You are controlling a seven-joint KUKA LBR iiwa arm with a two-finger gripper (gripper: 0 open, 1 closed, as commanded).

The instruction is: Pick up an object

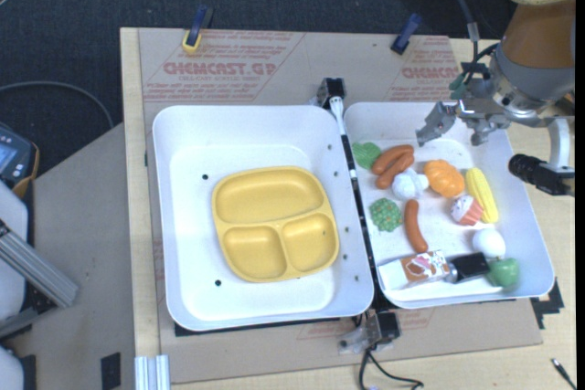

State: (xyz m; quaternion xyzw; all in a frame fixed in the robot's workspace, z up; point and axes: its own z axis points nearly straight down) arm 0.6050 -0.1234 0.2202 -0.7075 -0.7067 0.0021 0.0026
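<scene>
A: Where was the gripper (454, 123)?

B: At the upper right of the frame, hanging over the top edge of the right bin (539, 237), with its two fingers spread apart and nothing between them.

A: And the nearest thing to pick?

B: The sausage pair (394, 162) lay just below and to the left of it, long axis running from lower left to upper right. The orange toy (444, 177) sat almost straight below.

A: The arm's pose?

B: It came in from the right edge, orange band uppermost, wrist angled down and left toward the toys. The yellow divided plate (272, 222) sat apart in the left bin (174, 196).
</scene>
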